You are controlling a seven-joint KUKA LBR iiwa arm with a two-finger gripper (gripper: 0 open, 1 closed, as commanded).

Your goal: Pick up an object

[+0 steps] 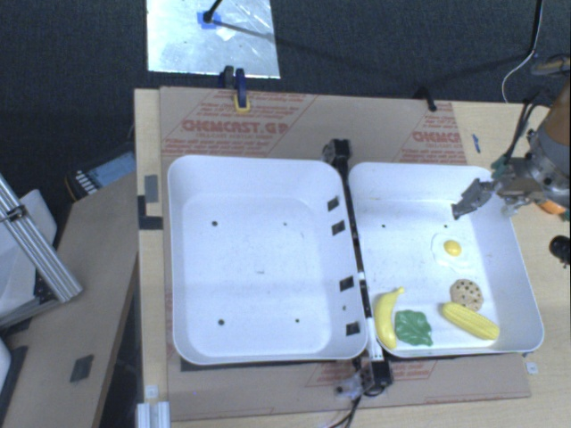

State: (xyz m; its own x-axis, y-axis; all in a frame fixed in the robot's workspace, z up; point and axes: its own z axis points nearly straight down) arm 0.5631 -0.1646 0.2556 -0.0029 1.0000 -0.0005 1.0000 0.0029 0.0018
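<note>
The gripper (470, 201) hangs over the right bin (513, 248); whether it is open I cannot tell. Below it lie an egg (451, 248), cookie (465, 292), corn (470, 321), banana (386, 317) and green leaf (413, 327)

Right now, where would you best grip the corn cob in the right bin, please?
Grip the corn cob across its narrow middle, coming straight down. It lies flat on the right bin floor, long axis slanting, with bare floor along both long sides; the cookie sits close above it.

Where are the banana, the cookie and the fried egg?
banana (385, 319): camera view, middle of its curved body.
cookie (465, 293): camera view, centre of its top.
fried egg (452, 248): camera view, on the yolk.
</note>
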